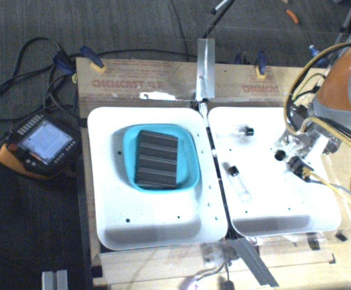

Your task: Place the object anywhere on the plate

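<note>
Tool (296,157) on my arm (338,95) hangs over the right bin (284,213), close to that bin's right edge and about midway between its far and near walls. From this slanted view I cannot tell how it is set or whether it has hold of anything; the metal parts and yellow cables at the wrist blur together.

On the floor of the right bin I see a small dark piece (248,131) near the far edge, and a little marker-like item (232,170) with a black end lying just beside the left wall, near the divide between the bins.

Over in the left bin (106,210), the blue plate (190,162) sits in the middle, slightly toward the far edge. The dark ridged block (157,159) lies flat on the plate, well inside its rim, covering most of the centre.

Both bins rest side by side on the worktop (133,84). A handheld pendant (41,145) with a lit screen lies on the dark floor beyond the worktop's left edge, with black cables looping behind it.
</note>
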Controlling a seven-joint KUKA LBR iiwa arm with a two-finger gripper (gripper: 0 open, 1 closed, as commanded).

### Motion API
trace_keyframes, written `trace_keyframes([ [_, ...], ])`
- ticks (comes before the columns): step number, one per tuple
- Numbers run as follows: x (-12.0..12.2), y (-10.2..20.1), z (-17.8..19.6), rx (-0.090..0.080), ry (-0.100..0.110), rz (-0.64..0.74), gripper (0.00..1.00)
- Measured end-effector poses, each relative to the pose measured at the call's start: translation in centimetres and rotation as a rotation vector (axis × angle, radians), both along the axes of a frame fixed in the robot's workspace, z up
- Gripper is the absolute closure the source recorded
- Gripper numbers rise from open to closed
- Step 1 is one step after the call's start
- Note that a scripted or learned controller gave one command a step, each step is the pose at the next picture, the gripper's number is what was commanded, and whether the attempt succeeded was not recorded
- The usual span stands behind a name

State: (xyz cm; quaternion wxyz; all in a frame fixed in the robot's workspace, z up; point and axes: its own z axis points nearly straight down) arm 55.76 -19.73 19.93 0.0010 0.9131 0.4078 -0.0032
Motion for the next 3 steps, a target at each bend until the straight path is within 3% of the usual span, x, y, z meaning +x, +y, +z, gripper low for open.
trace_keyframes([
  [1, 0.0, 0.0, 0.0, 0.0, 0.0, 0.0, 0.0],
  [2, -7.6, 0.0, -7.9, 0.006, 0.001, -0.146, 0.0],
  [3, -7.4, 0.5, 19.0, 0.001, -0.002, -0.139, 0.0],
])
